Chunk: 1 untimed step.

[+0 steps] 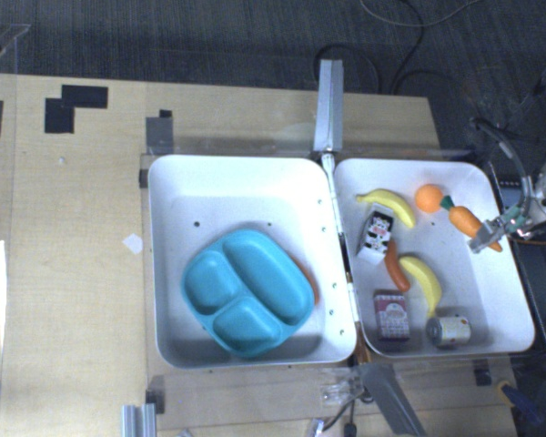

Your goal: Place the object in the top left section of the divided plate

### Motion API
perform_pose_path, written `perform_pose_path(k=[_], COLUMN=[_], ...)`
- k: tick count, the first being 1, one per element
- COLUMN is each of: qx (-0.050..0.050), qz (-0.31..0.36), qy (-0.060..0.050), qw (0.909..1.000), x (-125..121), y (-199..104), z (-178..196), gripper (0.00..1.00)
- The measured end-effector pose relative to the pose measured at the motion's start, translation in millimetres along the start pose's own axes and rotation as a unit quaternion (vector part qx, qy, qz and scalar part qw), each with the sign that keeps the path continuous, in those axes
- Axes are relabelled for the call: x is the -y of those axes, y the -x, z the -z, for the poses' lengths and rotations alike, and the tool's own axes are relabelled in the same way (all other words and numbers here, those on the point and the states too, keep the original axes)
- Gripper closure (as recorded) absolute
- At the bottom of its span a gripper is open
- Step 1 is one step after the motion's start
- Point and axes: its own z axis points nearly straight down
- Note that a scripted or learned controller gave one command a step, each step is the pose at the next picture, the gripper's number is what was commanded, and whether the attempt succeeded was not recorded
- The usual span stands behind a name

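You have the blue moulded three-section plate (247, 290) lying in the left white bin (177, 185), its sections all bare. In the right white bin (519, 317), the gripper (493, 230) sits at the right wall beside the orange carrot (467, 220), probably the intended object. Whether it is spread or pinching, you cannot tell.

A lab: 2 white bins (164, 271) on a taped bench (64, 244), loose cables (419, 12).
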Motion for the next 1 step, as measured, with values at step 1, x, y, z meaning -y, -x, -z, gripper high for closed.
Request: perform_pose_path(k=[1], qx=[0.002], qz=[0.057], qy=[0.001], qw=[0.9984], x=[-4.0], y=[53.5], z=[162.7], gripper=[1.0])
